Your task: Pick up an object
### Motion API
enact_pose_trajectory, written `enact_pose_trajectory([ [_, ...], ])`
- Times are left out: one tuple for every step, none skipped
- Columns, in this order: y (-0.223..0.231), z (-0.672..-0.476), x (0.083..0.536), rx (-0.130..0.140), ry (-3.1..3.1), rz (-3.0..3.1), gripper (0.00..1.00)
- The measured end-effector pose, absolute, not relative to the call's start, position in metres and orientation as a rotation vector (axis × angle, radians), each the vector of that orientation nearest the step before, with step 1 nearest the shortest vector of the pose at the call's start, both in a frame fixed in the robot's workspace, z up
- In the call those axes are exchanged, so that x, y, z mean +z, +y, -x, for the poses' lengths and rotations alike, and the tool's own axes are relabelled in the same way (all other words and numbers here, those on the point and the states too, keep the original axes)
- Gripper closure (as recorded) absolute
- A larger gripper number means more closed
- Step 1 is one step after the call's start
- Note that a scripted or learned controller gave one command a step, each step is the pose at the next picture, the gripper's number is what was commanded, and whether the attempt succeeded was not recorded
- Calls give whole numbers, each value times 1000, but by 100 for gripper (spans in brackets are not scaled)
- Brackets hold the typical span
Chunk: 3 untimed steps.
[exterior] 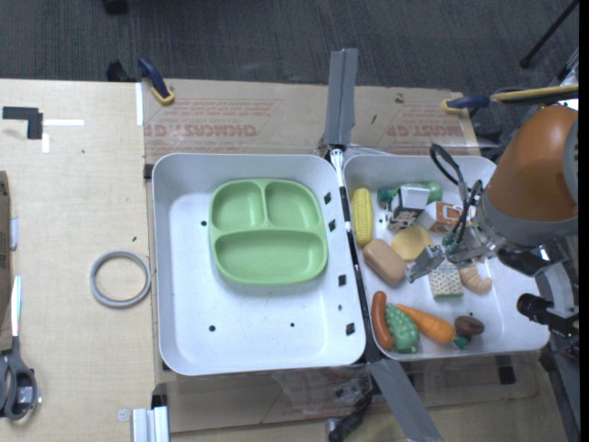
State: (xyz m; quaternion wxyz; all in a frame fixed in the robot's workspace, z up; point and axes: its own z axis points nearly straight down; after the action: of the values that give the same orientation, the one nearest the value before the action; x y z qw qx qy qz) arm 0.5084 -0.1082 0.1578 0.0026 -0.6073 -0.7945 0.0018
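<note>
The right bin (515, 339) holds several toy foods: a corn cob (362, 215), a tan oval piece (385, 262), a yellow piece (410, 243), a green box (411, 194), an orange and white carton (448, 215), a checked cube (446, 284), a carrot (430, 320), a red sausage (379, 320) and a green bumpy piece (402, 330). My gripper (440, 258) is low in the middle of this bin, between the yellow piece and the checked cube. The wrist hides its tip.
The left bin (184, 320) holds a green divided tray (269, 230). A divider rail (346, 247) runs between the bins. A tape ring (120, 277) and scissors (17, 380) lie on the bench at left. A brown piece (468, 326) and a pale pastry (476, 277) sit by the bin's right side.
</note>
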Motion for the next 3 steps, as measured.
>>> enact_pose_trajectory([
  [-103,-550,131,4,-2656,1672,0],
  [-103,-579,169,3,-2806,1409,0],
  [-149,-521,95,-13,-2384,2049,0],
])
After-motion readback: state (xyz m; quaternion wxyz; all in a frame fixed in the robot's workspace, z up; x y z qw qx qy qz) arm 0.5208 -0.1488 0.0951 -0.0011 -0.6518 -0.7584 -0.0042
